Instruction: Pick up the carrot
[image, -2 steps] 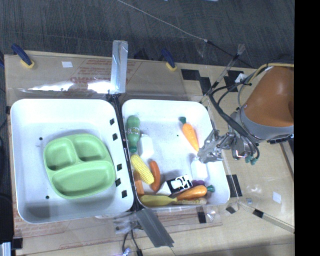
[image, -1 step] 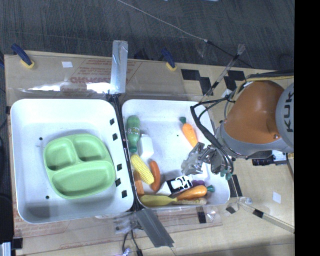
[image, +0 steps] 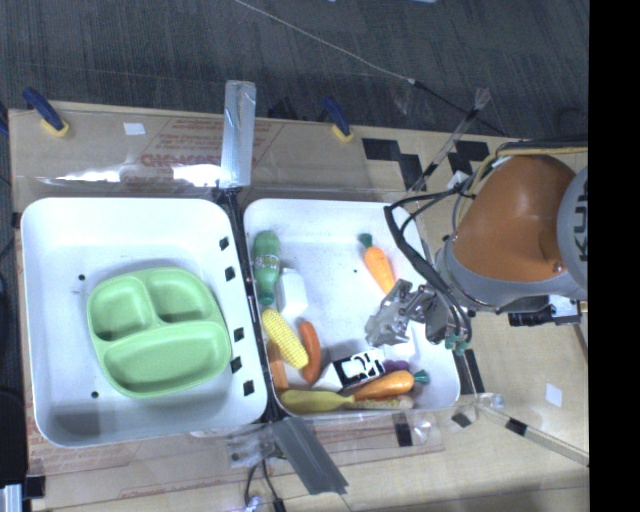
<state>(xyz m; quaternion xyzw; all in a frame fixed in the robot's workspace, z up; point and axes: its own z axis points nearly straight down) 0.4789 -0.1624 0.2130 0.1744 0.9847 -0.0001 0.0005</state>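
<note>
Orange with a small green top, the carrot lies tilted on the floor of the right bin, toward its far right side. I see my gripper just nearer than the carrot, close beside its orange tip. I cannot tell how its jaws stand, and I see nothing clearly held between them.

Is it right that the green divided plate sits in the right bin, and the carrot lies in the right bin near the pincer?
Not quite. The camera view shows the green divided plate in the left bin, not the right one. The rest holds: the carrot lies in the right bin, near the pincer.
</note>
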